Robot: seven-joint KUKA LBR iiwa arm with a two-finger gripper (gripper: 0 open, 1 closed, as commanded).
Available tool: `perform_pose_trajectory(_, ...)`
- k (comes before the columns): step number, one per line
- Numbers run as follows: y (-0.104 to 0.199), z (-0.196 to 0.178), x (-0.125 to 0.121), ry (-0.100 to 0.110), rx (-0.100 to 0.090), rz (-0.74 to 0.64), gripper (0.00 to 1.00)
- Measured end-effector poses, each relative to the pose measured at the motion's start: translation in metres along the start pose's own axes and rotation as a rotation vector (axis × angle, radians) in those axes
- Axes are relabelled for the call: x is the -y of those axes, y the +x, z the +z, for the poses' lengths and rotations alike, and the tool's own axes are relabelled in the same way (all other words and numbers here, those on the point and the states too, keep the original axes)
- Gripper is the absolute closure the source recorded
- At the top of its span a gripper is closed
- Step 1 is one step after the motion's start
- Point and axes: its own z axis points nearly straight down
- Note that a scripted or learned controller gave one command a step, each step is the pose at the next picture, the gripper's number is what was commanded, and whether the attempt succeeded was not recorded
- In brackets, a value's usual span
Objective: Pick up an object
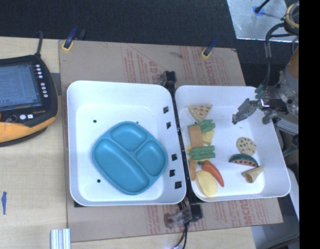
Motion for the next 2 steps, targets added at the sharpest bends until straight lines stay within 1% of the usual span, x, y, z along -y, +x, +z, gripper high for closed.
perform_pose_trajectory(1, 0.041, 0.095, -0.006, 0.008, -0.002, -0.005, 0.0)
perform_pose_trajectory(2, 0.035, 0.157, -0.033, 0.005, 0.0, 0.0, 0.0)
